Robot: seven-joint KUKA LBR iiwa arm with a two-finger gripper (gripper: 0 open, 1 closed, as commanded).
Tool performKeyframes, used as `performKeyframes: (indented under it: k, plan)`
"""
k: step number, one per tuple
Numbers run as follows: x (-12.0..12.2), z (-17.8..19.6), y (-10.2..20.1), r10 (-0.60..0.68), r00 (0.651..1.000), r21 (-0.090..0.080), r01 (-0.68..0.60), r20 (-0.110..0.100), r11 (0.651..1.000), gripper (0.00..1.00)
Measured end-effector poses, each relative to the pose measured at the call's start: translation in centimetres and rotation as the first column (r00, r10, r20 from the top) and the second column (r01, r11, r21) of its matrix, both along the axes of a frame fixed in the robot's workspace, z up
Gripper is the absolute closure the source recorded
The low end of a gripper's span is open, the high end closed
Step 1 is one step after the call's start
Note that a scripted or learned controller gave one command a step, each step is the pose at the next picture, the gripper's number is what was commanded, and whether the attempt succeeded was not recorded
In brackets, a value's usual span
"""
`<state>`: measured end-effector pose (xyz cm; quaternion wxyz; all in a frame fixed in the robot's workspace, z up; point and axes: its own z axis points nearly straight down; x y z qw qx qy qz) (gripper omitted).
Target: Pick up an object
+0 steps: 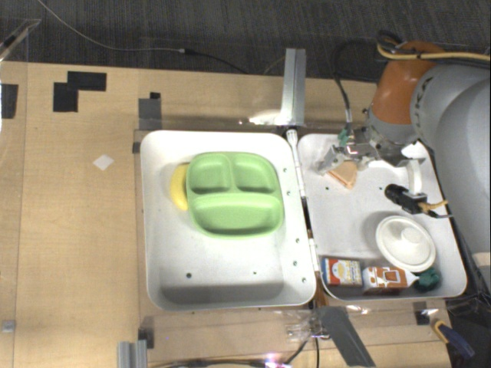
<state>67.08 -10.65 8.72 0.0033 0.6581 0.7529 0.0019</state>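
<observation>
Here the hand [343, 150] hangs low in the right bin [345, 213] — its grip unreadable — touching a tan block [344, 175].

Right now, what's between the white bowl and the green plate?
In the camera view, bare floor of the right bin and the bins' touching rims lie between the white bowl and green plate.

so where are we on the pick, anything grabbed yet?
Nothing looks picked yet. The gripper is low in the right white bin, at the small tan wedge-shaped block; no visible grasp. The white bowl and green divided plate sit untouched. Grasp and lift remain.
</observation>
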Motion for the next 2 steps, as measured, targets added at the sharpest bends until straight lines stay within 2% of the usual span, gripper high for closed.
performKeyframes:
  k: [1, 2]
  plan:
    - [-0.1, 0.0, -0.7, 0.148, 0.989, 0.001, -0.148, -0.006, 0.989, 0.0]
    - [-0.2, -0.1, 0.8, 0.147, 0.989, -0.003, -0.147, -0.007, 0.989, 0.0]
